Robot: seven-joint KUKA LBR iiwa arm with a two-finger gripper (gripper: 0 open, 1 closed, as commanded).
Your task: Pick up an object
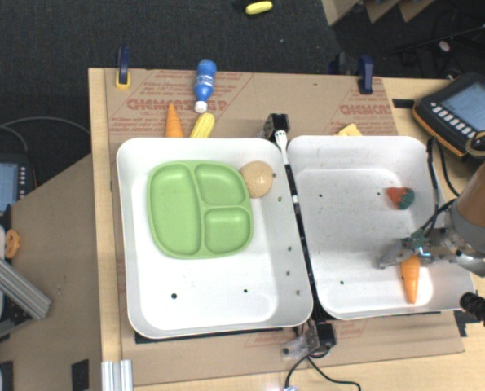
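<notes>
The two-finger gripper (407,249) sat low in the right-hand shallow white bin (348,218), its grey metal fingers (389,257) spread apart, one reaching toward the bin's middle. Nothing lay between them. Touching or just below the fingertips, toward the bin's near rim, lay the small orange plastic carrot (410,279), pointing its narrow tip at that rim. Whether a finger actually pressed on its thick top end could not be told.

The carrot looked like a light, hollow, stiff toy with a smooth and probably slippery skin, and its taper would likely squeeze it out of a grip near the tip. The thicker top end, taken across its width, seemed the safer hold.

Beyond the fingers, toward the bin's far side, a small red and green strawberry-like toy (400,197) lay well apart. The carrot lay close to the near rim and the right corner, leaving little room there; the open floor lay away from the arm, toward the centre rim between the bins.

Further off, the left white bin (144,292) held a green three-compartment plastic plate (177,218) with a beige round ball (257,177) just beside it.
</notes>
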